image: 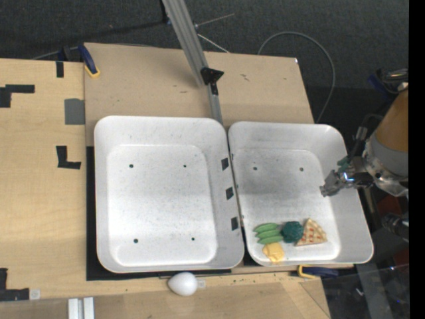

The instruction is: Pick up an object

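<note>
Several small toys lie in a cluster at the front of the right bin (265, 145): a green pod-shaped piece (267, 230), a dark teal lump (291, 230), a yellow piece (273, 251) and an orange-and-tan wedge like a pizza slice (311, 234). My gripper (332, 185) hangs over the right bin's right side, above and to the right of the cluster and apart from it. Nothing shows between its fingers.
The left bin (113, 178) lies beside the right one, with dark clips along the shared rim. A white egg-shaped object (182, 284) rests on the bench in front of the left bin. A grey metal pole (189, 32) slants in from the top.
</note>
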### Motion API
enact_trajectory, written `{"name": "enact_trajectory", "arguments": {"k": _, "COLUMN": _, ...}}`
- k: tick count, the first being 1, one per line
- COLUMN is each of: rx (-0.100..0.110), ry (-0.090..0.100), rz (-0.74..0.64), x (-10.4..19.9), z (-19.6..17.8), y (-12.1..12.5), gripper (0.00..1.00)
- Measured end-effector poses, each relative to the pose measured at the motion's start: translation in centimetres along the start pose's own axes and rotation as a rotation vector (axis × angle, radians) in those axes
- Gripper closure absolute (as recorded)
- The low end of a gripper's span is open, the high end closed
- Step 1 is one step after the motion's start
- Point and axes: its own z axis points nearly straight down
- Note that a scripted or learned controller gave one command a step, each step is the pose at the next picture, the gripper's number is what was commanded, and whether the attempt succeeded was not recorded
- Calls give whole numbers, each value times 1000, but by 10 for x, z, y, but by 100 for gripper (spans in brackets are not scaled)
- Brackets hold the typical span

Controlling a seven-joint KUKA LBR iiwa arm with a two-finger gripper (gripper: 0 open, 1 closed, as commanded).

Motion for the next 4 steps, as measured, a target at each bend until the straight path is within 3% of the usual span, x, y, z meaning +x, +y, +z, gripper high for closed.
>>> {"name": "enact_trajectory", "arguments": {"k": 1, "rx": 0, "ry": 0, "rz": 0, "x": -1, "z": -43, "y": 5, "gripper": 100}}
{"name": "enact_trajectory", "arguments": {"k": 2, "rx": 4, "ry": 3, "rz": -5, "x": 53, "z": -50, "y": 8, "gripper": 100}}
{"name": "enact_trajectory", "arguments": {"k": 4, "rx": 7, "ry": 3, "rz": -3, "x": 147, "z": -30, "y": 3, "gripper": 100}}
